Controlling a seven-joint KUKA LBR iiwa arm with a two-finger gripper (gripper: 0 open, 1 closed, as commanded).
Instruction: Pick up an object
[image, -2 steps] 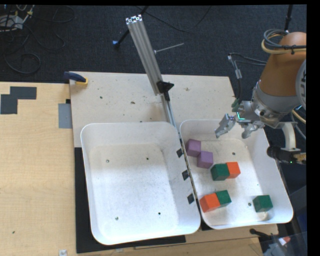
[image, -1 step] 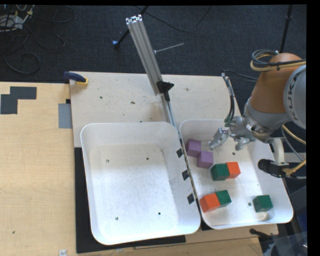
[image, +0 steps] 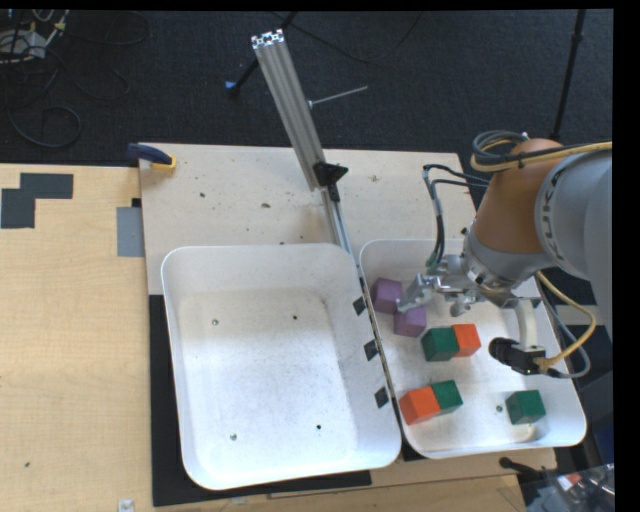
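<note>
Our end effector (image: 437, 287) hangs over the right bin (image: 560, 425). The purple blocks (image: 398, 306) sit just beside it, toward the left bin (image: 200, 300). We cannot tell its grip.

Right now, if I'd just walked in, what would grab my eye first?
Probably the big grey arm with its orange band, reaching in from the right over the right-hand bin. Beneath it lie bright blocks: two purple ones by the bin's left wall, two green-and-orange ones mid-bin, and a green one at the near right corner. The left bin looks plain beside it.
</note>
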